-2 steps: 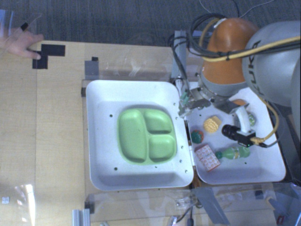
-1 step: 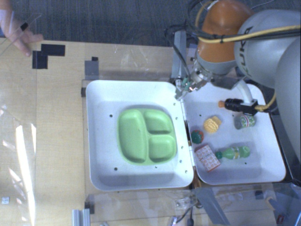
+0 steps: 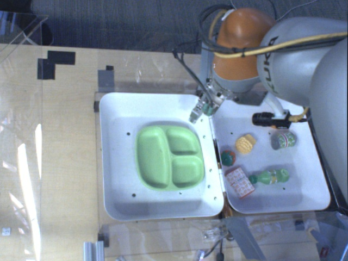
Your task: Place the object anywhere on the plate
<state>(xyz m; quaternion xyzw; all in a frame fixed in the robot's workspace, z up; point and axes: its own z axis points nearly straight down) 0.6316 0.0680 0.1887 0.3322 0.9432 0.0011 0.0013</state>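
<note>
A green plate (image 3: 169, 156) with three compartments lies in the middle of the left white bin (image 3: 117, 145). My gripper (image 3: 199, 112) hangs over the far end of the rim between the two bins, just beyond the plate's far right corner. In the right bin (image 3: 312, 192) lie a yellow corn cob (image 3: 246, 143), a small green-labelled can (image 3: 283, 140), a green bottle on its side (image 3: 269, 176), a pink patterned box (image 3: 239, 181) and a small red and green fruit (image 3: 227, 157). Nothing rests on the plate.
The grey arm with its orange band (image 3: 242, 31) reaches in from the upper right, above the far part of the right bin. The wooden bench (image 3: 49, 162) stretches to the left of the bins.
</note>
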